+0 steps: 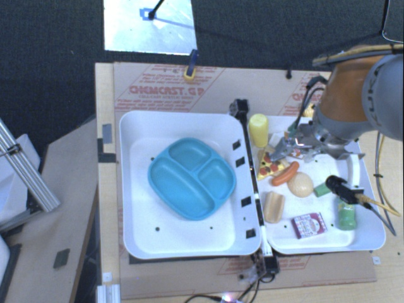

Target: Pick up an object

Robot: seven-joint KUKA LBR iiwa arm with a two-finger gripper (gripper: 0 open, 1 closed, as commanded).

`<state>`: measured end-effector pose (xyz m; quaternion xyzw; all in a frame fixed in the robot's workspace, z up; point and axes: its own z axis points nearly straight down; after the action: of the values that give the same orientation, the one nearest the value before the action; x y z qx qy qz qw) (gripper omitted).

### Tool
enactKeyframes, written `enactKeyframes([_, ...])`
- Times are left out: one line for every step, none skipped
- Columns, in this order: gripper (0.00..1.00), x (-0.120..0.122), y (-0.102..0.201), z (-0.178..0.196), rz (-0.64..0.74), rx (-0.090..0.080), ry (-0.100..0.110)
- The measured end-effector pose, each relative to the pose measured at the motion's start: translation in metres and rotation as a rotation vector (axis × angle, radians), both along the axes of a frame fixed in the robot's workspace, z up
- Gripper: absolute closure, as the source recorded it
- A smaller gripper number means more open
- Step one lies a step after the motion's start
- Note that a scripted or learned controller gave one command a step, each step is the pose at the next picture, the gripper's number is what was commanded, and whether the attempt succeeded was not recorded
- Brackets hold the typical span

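In the right bin [372,232] — tool [285,145] low among toy food.
Its grip state cannot be told; it hovers over the pizza slice [267,164], hot dog [285,172] just nearer — blue tray [191,177] lies left.

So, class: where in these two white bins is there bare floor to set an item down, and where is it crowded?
Left white bin: bare floor rings the blue three-compartment plastic tray, widest along the near wall. Right white bin: crowded; yellow cylinder, orange sausage, beige ball, maroon packet, green bottle, with the gripper above. Small bare patch at its near-right corner.
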<state>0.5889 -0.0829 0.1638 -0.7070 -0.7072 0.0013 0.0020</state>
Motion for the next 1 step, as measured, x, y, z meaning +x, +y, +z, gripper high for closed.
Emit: enactKeyframes([0.00, 0.0066, -0.0022, -0.0450, 0.000, 0.000, -0.001])
